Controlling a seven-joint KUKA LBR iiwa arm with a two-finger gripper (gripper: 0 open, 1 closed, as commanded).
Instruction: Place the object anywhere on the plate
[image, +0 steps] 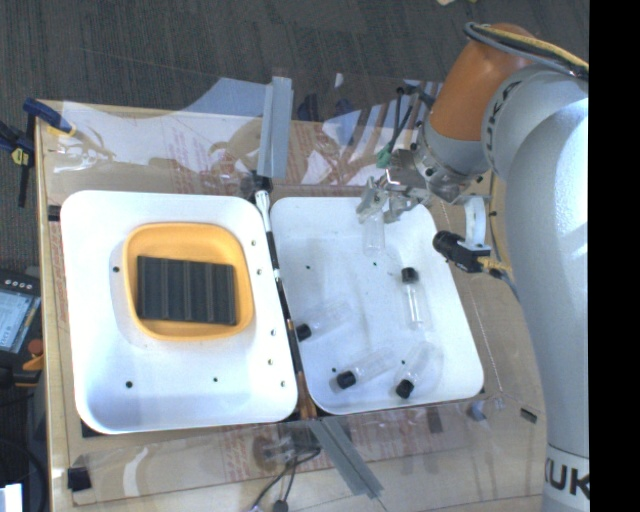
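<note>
Plate (186, 245) in left bin (90, 380)

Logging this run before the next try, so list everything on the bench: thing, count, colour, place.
Bins: two, white, side by side; left bin, right bin.
Plate: one, yellow with a dark ribbed centre, in the left bin.
Clear tubes with black caps: at least four, lying in the right bin; one upright-looking near the centre right, one at the left edge, two near the front. Exact count hard to tell, they are transparent.
Bench: one, covered with clear sheeting, under the bins.
Arm: one, grey with an orange band, at right.
Gripper: one, over the right bin's far edge.
</note>
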